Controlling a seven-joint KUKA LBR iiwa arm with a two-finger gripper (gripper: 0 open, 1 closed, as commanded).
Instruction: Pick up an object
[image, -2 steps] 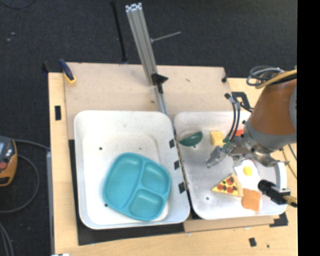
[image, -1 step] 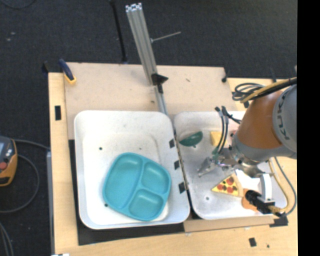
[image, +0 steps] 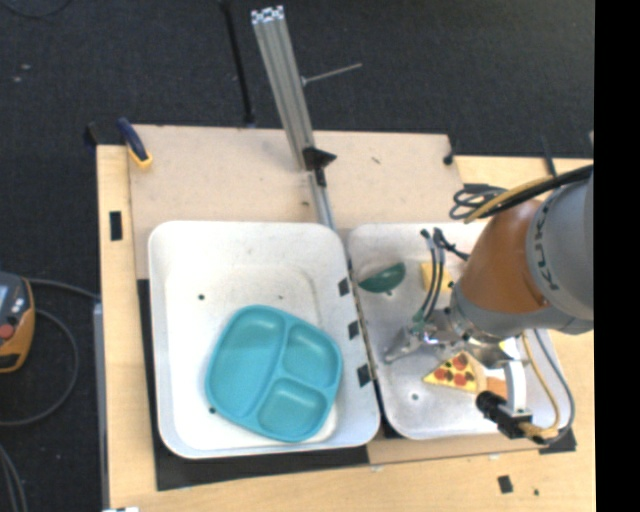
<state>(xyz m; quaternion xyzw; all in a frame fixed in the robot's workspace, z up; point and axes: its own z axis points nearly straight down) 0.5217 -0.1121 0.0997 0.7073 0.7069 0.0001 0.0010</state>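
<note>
Grey arm with orange band (image: 510, 262) angled down into right white bin (image: 400, 415), two-finger gripper (image: 408, 342) lowered near toy pizza slice (image: 455, 373), pincer state cannot be told

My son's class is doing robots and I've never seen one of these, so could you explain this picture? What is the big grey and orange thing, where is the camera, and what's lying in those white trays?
The grey and orange thing is a robot arm, reaching in from the right of the picture. At its end is a small two-finger gripper for picking things up. One fixed camera above the bench looks down at a slant.

On the bench sit two shallow white bins. The left bin holds a turquoise divided plate. The right bin, where the arm is working, holds a toy pizza slice and a dark green object near its top left corner; I cannot tell what that one is.

The gripper hangs low over the right bin, beside the pizza slice. Nothing can be seen between its fingers.
</note>
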